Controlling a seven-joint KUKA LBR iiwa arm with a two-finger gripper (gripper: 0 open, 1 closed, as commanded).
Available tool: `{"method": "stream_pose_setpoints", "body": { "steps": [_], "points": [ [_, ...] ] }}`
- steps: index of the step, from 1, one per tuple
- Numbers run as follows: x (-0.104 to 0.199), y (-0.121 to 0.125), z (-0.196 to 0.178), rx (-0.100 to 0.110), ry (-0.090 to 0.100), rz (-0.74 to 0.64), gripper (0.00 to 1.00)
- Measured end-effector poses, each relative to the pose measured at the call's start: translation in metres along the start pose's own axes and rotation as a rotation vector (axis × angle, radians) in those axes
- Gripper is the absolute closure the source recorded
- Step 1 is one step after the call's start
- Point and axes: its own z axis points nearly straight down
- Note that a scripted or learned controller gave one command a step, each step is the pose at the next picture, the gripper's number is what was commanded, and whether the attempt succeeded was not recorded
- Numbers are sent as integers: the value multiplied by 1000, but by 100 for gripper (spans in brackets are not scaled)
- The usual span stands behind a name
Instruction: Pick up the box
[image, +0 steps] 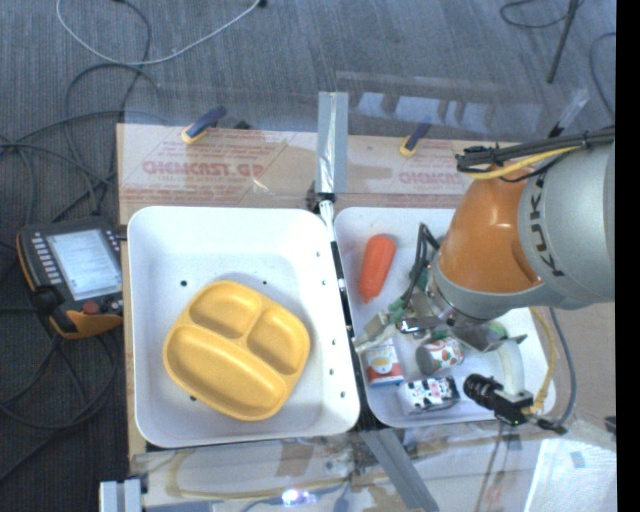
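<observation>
The grey arm (560, 220) with its orange band reaches from the right over the right bin (350, 232), its wrist hiding the claw (440, 325), so whether the claw is released or clenched cannot be told. The left bin (150, 240) holds a yellow divided tray (237, 348), lying flat and near the bin's centre. In the right bin an orange carrot (377, 265) lies near the far left corner, while the box (381, 364), small and red-and-white, rests against the left wall just beside a patterned box (431, 392) at the near edge.
</observation>
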Motion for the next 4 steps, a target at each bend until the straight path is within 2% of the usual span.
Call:
{"method": "stream_pose_setpoints", "body": {
  "steps": [1,2,3,4],
  "points": [
    [2,0,0,0,0,-85,0],
    [-16,-3,0,2,0,-161,0],
    [-68,-6,89,-13,4,-440,0],
    [-51,-8,-61,-2,-2,-286,0]
  ]
}}
